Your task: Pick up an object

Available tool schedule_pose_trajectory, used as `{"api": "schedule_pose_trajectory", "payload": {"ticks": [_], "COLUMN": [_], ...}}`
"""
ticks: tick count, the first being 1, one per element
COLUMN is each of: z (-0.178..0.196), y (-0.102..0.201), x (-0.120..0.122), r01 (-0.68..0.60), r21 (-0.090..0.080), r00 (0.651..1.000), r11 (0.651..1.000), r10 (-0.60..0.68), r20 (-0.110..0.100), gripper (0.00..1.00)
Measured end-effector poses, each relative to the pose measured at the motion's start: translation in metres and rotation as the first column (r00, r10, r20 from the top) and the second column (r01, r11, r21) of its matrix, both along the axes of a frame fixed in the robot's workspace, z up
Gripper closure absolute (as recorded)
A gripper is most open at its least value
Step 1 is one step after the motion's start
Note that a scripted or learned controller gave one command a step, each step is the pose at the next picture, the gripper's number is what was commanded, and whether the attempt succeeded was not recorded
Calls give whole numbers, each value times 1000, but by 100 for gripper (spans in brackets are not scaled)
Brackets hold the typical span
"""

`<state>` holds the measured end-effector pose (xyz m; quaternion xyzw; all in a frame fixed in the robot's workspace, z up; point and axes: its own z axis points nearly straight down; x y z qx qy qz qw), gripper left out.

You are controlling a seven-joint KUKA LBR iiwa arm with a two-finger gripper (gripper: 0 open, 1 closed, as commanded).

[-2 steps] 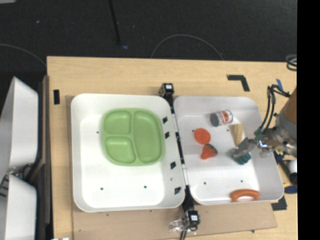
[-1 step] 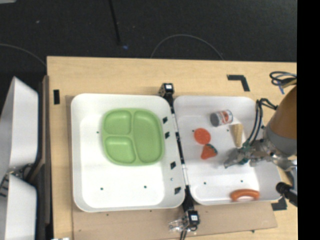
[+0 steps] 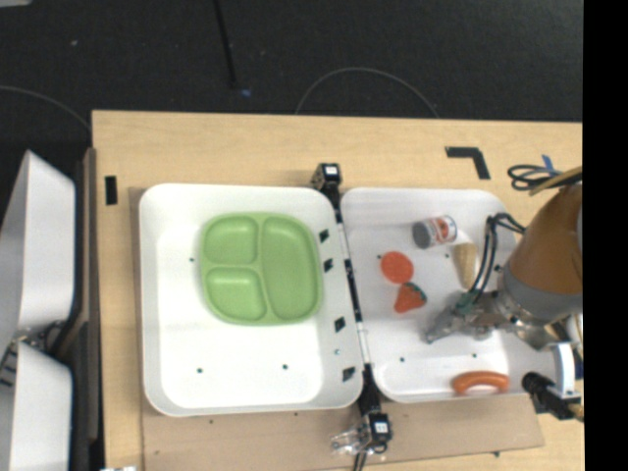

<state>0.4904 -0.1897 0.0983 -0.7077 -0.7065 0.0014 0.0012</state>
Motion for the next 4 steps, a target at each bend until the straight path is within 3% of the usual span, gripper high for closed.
{"api": "schedule_pose_trajectory", "payload": {"ticks": [1, 3, 4], "z": [14, 119, 109], "y": [-1, 1, -1], "x": [2, 11, 11], "r01": [5, -5, -2], "r21": [-2, -3, -2], "r00": [1000, 1000, 1000], "r11": [1000, 1000, 1000], "r10": [-5, 5, 2], "r20": [9, 11, 4], "gripper": [100, 100, 100]}}
